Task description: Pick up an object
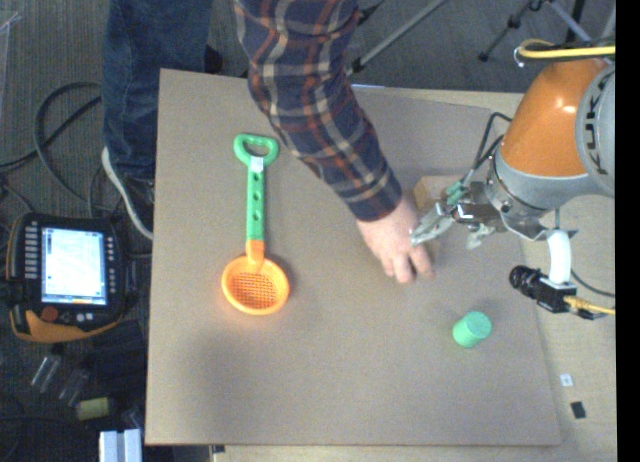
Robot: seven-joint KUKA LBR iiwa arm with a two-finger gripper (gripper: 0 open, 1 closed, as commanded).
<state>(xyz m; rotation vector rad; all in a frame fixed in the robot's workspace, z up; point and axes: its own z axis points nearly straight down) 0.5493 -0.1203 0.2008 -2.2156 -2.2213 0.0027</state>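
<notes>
A flat tan surface takes up most of the view. The arm (grey, with its orange section uppermost here) reaches in from the right, and its pincer points left at mid-height. The metal fingers look slightly parted, but a person's hand lies right against the tips, so I cannot tell whether the pincer is open or closed, or whether anything sits between the fingers.

That hand belongs to a forearm in a plaid sleeve that comes down from the top of the view. Just above the pincer, a small tan block rests on the surface, partly hidden by the sleeve cuff and the pincer.

A green cylinder lies on its side below and to the right of the pincer, apart from it. Well to the left lies a strainer scoop, its green handle pointing up the view and its orange mesh bowl at the lower end.

Off the surface at the far left, a handheld control pendant with a lit screen sits on the floor.
</notes>
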